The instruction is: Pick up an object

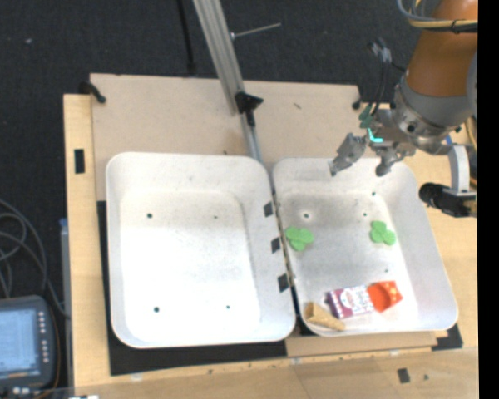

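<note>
Hand (368,160) spread above right bin (424,248) holding green pieces (298,238), carton (350,301).

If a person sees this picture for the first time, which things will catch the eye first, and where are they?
The grey and orange arm at the upper right stands out first, its gripper open above the far edge of the right bin. Next come the two green pieces in the middle of that bin, and the purple and orange packet near its front edge.
</note>
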`<state>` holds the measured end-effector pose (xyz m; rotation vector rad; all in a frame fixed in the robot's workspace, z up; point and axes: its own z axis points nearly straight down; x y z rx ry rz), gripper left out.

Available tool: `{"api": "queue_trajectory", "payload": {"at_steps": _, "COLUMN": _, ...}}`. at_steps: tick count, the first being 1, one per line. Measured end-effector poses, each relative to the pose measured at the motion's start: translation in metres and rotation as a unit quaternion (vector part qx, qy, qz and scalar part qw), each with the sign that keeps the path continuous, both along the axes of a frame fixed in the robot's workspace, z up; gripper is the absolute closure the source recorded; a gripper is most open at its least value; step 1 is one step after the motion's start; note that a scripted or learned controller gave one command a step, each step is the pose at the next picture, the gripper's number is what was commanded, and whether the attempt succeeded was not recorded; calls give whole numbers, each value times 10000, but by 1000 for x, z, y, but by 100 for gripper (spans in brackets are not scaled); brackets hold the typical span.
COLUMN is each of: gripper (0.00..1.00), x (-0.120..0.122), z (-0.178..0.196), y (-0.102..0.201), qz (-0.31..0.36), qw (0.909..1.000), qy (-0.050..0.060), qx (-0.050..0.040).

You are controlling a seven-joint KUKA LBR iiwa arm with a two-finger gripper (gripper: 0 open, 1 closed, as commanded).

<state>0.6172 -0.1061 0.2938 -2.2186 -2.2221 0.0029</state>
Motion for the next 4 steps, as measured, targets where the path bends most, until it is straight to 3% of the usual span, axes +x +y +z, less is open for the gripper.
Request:
{"api": "queue_trajectory", "payload": {"at_steps": 1, "gripper": 0, "x": 1, "z": 2, "y": 0, "qz": -1, "qw": 10000, "qy": -22, "qx": -1}}
{"api": "queue_trajectory", "payload": {"at_steps": 3, "gripper": 0, "x": -10, "z": -110, "y": -5, "qz": -19, "qw": 10000, "qy": 11, "qx": -6}}
{"api": "queue_trajectory", "payload": {"at_steps": 4, "gripper": 0, "x": -4, "z": -163, "y": -13, "qz": -28, "qw": 10000, "qy": 10, "qx": -9}}
